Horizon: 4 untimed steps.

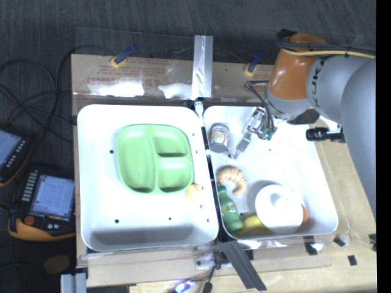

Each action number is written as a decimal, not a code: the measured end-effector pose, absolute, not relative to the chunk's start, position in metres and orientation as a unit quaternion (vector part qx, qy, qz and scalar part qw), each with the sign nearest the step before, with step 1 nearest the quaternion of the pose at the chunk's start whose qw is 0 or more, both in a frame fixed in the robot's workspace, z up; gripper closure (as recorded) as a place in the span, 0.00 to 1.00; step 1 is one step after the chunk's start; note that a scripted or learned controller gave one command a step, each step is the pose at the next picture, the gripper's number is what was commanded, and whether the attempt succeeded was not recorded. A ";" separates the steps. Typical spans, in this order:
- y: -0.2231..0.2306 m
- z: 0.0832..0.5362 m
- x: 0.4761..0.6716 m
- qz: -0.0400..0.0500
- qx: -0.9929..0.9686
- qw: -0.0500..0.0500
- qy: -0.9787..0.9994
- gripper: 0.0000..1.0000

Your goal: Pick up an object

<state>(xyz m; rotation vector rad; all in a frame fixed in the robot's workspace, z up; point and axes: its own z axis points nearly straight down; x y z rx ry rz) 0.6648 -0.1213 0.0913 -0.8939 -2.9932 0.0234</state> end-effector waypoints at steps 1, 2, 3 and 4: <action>-0.101 0.090 0.656 0.003 -0.342 -0.003 -0.940 0.00; -0.100 0.090 0.598 -0.004 -0.510 -0.007 -0.860 0.00; -0.109 0.148 0.623 0.002 -0.588 0.001 -0.809 0.00; -0.104 0.114 0.536 0.001 -0.575 0.002 -0.818 0.00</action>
